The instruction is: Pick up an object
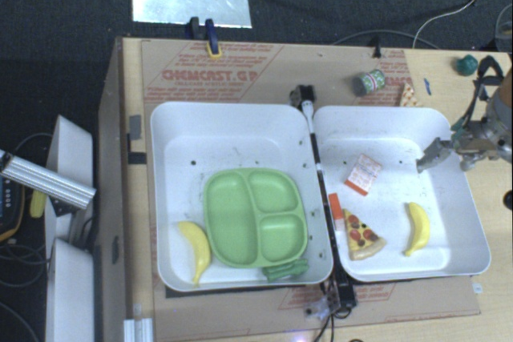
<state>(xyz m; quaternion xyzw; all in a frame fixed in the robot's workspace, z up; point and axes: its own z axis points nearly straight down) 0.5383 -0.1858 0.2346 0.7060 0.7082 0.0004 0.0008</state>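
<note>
The right bin point(449, 259) holds a white and red packet point(364, 174), a toy pizza slice point(362, 236), a yellow banana point(417, 228) and a small orange piece point(335, 208) by its left wall. My gripper point(446, 162) hangs over the bin's upper right part, above and right of the packet, and looks open with nothing between its fingers. In the left bin point(172, 140) lie a green divided plate point(256, 216), a second banana point(195, 250) and a green item point(284, 270) at the plate's lower edge.
Behind the right bin on the bench stand a small green can point(370, 82), a wafer-like piece point(407, 94) and a teal object point(467, 64). A black divider point(314, 148) runs between the bins. Bare white floor lies in the right bin's upper half.
</note>
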